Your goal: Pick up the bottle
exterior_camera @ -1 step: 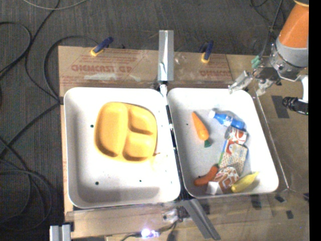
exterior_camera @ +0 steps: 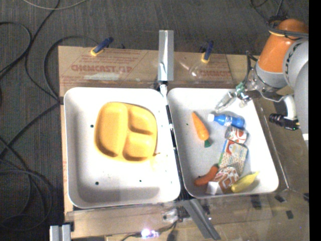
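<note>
Dark carpet w/ cables surrounds the surface [exterior_camera: 75,64]. Bottle [exterior_camera: 226,119] lies in the right bin [exterior_camera: 183,134], upper part, near a carrot [exterior_camera: 200,126]. End effector [exterior_camera: 228,100] sits just above it, fingers apparently spread, gripping nothing; arm partly cut off.

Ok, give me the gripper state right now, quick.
Gripper: fingers spread open, holding nothing, poised at the right bin's upper edge just above the bottle.

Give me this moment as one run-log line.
phase: approach | gripper: above right bin top edge, holding nothing | bottle: lying just below gripper, untouched | left bin: yellow tray
</note>
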Robot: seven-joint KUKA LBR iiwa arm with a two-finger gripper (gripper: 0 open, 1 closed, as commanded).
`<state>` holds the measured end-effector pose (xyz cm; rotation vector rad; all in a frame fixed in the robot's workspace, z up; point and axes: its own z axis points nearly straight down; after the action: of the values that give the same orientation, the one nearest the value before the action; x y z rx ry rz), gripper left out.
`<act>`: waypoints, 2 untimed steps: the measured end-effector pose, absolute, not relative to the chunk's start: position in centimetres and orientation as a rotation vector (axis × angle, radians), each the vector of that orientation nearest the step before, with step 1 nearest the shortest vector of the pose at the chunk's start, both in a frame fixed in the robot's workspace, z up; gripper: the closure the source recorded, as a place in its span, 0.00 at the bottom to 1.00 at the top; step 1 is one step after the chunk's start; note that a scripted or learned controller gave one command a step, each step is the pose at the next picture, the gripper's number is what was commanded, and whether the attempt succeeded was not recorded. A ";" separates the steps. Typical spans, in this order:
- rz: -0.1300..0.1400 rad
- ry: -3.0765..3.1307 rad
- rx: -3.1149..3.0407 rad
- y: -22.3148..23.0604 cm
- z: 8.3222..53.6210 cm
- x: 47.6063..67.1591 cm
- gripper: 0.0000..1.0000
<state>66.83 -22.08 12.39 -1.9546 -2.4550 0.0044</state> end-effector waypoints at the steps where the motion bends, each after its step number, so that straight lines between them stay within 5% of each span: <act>1: 0.001 -2.385 -2.049 -22.3 21.4 66.9 0.00; 2: -0.018 -2.317 -2.158 -22.1 14.3 67.7 0.00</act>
<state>67.69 -22.10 14.35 -2.1584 -2.3171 -0.0185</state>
